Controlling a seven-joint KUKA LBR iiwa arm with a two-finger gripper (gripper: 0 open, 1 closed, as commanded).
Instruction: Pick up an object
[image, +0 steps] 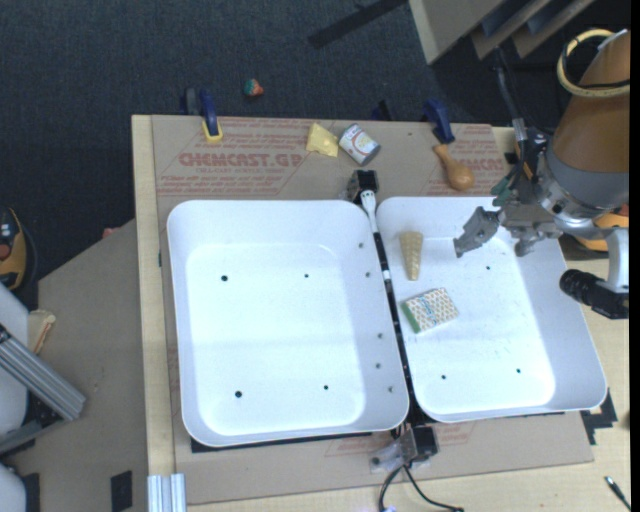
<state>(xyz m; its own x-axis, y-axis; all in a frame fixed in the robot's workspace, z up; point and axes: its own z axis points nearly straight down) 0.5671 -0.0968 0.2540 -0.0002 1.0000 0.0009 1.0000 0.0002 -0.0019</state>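
End effector (478, 236): over the far part of the right bin (560, 340); nothing seen between its fingers, how wide they stand cannot be told.
Cone (411, 254): pale, lying in the right bin just left of the end effector, apart from it.
Patterned block (431, 309): near the bin's left wall, nearer than the cone.
Left bin (190, 300): beside it on the worktop (150, 170).

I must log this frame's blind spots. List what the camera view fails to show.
- Gripper: blurred, so open or shut is unclear.
- Arm: cut off by the right edge.
- Patterned packet in the right bin: print too small to read.
- Small object on the floor: too small to identify.
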